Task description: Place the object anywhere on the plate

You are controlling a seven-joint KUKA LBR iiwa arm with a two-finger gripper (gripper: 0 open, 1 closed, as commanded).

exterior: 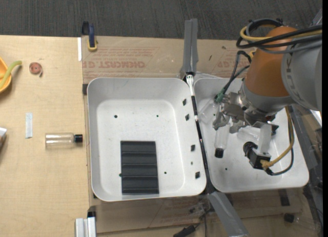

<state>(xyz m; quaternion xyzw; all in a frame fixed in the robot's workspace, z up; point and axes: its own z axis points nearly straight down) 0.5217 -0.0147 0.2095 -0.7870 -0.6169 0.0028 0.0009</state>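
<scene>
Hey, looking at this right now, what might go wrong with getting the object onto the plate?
The black ribbed plate lies in the left bin, while the hand is low over the right bin. A transfer could clip the raised divider. The clear bottle under the hand looks slippery.

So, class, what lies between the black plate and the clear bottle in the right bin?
Camera view: bare left bin floor, then both bins' meeting rims.

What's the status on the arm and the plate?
Gripper low over right bin. Clear black-capped vial at the gripper; grasp unconfirmed. Black ridged plate in left bin, bare. Nothing blocking.
</scene>
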